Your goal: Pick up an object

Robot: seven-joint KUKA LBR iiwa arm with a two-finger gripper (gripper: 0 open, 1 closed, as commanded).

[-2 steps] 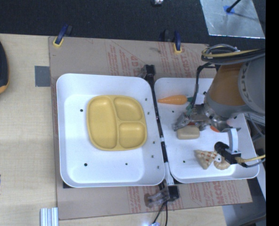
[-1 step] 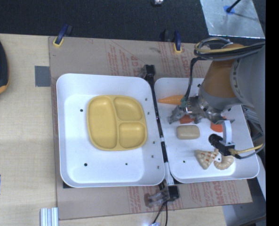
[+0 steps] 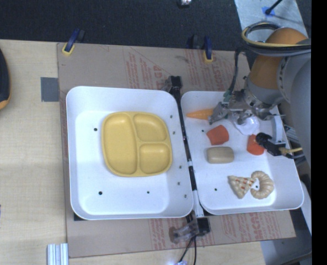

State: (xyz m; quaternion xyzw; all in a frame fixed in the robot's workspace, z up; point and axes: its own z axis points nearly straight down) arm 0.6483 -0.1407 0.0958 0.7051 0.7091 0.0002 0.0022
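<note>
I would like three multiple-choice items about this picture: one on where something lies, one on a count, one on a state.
1. Where does the yellow divided plate lie?
A. in the left bin
B. in the right bin
C. on the bare bench

2. How many compartments does the plate have?
A. two
B. three
C. five

3. How does the beige block stand to the gripper?
A. clamped in it
B. lying in the bin, apart from it
C. hanging above the bin

Answers:
1 A, because the plate rests on the floor of the left bin.
2 B, because one long section and two smaller ones show.
3 B, because the block lies flat in the right bin, below the gripper in the view, with the red block in between.
</note>
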